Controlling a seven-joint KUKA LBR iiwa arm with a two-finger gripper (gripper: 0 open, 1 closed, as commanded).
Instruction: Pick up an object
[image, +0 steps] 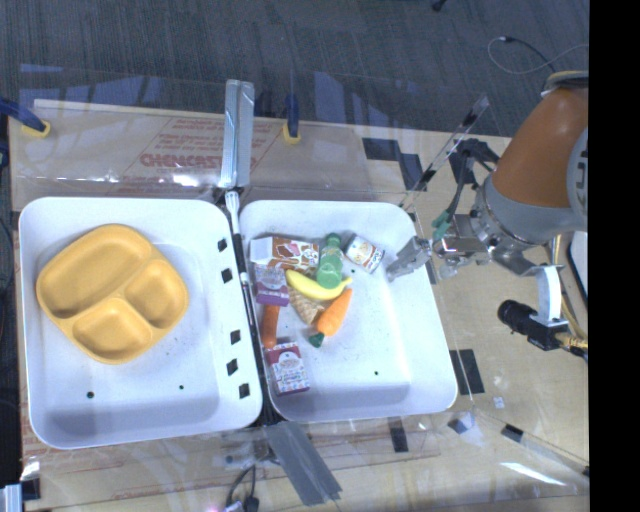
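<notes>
The right bin holds a cluster of toy food near its left half. A yellow banana lies across a green bottle, and an orange carrot slants below them. A small can sits toward the back, a flat brown packet behind the banana, and a red-and-white carton near the front left. A purple packet and an orange stick lie by the left wall. My gripper hovers at the bin's right rim, right of the can, with nothing seen in it.
The left bin carries a yellow divided tray. A metal post stands at the back between the bins. The arm's orange band and cables sit to the right of the bench.
</notes>
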